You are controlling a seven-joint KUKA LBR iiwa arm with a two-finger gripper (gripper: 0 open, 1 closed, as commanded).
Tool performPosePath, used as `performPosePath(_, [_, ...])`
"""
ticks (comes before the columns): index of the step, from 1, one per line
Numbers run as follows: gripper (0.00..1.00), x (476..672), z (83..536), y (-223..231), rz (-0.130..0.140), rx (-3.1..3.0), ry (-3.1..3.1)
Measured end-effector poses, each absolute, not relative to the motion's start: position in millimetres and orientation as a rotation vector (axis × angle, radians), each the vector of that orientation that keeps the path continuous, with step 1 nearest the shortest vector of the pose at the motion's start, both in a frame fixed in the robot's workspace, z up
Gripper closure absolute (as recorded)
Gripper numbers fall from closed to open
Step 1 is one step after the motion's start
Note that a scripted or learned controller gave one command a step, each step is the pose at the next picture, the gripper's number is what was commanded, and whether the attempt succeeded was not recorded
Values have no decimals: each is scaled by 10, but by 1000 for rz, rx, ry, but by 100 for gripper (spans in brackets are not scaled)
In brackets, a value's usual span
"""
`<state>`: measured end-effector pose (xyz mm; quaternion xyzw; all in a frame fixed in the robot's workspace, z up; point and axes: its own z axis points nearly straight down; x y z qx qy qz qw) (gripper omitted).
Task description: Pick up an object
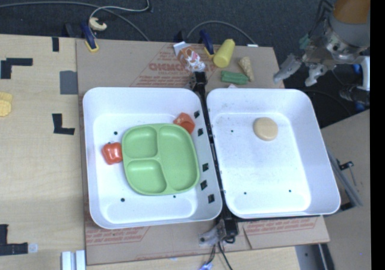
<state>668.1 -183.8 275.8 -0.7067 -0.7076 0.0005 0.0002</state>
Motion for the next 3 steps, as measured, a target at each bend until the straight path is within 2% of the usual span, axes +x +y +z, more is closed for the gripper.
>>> performPosePath(1, [0, 6671, 1296, -1669, 5, -2217, -2220])
performPosePath(2, [0, 6499, 926, -1704, -12, -2230, -2237])
performPosePath(3, [0, 6291, 927, -1771, -15, -2231, -2240])
